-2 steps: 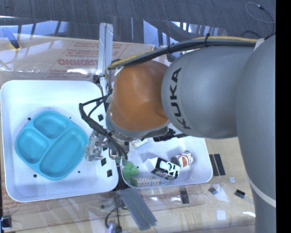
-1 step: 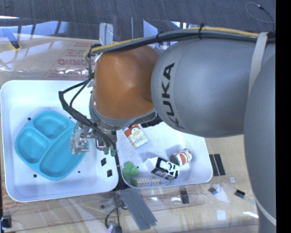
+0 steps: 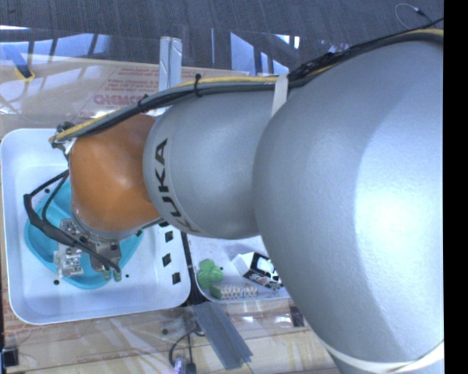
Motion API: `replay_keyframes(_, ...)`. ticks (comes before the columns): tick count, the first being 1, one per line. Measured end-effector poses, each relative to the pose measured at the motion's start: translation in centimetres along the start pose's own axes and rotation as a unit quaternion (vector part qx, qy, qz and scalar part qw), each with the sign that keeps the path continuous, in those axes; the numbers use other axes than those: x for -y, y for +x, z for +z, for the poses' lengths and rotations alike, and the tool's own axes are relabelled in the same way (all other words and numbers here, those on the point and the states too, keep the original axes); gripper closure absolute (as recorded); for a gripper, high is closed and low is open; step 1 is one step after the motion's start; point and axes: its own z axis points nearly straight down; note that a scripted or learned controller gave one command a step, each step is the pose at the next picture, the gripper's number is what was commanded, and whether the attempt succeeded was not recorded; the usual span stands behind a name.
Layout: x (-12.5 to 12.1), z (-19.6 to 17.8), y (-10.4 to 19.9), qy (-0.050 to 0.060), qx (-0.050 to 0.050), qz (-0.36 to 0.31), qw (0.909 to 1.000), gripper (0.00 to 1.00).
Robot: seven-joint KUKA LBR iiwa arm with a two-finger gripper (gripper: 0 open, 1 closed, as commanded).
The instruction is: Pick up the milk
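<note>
The counter [image 3: 101,341] was pale wood-grain, partly under clear plastic sheeting that threw blue and white reflections along the far side; dark grey carpet lay beyond it at the top of the view. Two shallow white bins sat side by side on it. The left bin [image 3: 15,209] showed most of its floor and its rounded near rim; the right bin [image 3: 218,248] was almost wholly covered by the arm, only a small patch near the divider being visible. The arm [image 3: 335,178] reached in from the right, its grey casing taking up the larger part of the view, with the orange band [image 3: 109,178] over the left bin and a bundle of black and yellow cable [image 3: 218,84] strapped along its upper edge. The hand [image 3: 86,259] hung below the orange band, over a blue bowl-like object [image 3: 43,244] lying in the left bin; whether its fingers were apart or together could not be told. In the visible patch of the right bin lay a green rounded item [image 3: 210,273], just beside it a small pale object with red marks [image 3: 234,292], and next to those a black and white printed package [image 3: 259,269]. The milk could not be identified with certainty; the arm hid most of the right bin. A grey metal bracket [image 3: 222,333] lay on the counter at the near edge between the bins.
</note>
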Motion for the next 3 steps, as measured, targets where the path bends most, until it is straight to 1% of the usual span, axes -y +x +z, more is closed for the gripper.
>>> replay_keyframes(1, 5.7, -3.2, -0.5, 0.0, 0.002, 0.064, 0.9979, 1.0)
replay_keyframes(2, 14.0, -2.8, 0.9, 0.0, 0.0, 0.002, 1.0, 1.0)
replay_keyframes(3, 16.0, -2.8, 0.7, 0.0, 0.002, -0.133, 0.9911, 1.0)
